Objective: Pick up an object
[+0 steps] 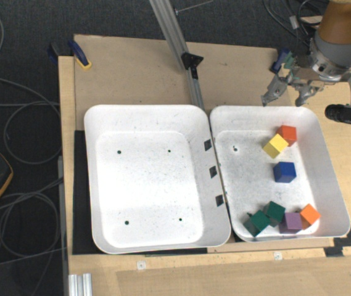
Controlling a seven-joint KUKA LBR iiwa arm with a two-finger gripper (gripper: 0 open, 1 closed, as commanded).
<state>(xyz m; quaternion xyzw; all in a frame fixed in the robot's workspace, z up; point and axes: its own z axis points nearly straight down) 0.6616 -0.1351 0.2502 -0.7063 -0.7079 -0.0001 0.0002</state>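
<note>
White speckled bins (pixel 144 119) hold orange (pixel 288 134), yellow (pixel 276 145), blue (pixel 284 172), green (pixel 268 216) and purple (pixel 293 221) blocks

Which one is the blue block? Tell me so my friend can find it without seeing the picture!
Look in the right-hand white bin. Around its middle, apart from the others, sits the blue block, just below the yellow block and the orange block. It is the only blue thing there.

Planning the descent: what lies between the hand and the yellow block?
In the camera view, the right bin's far rim and bare white floor; the hand hangs open above, yellow block unobstructed.
</note>
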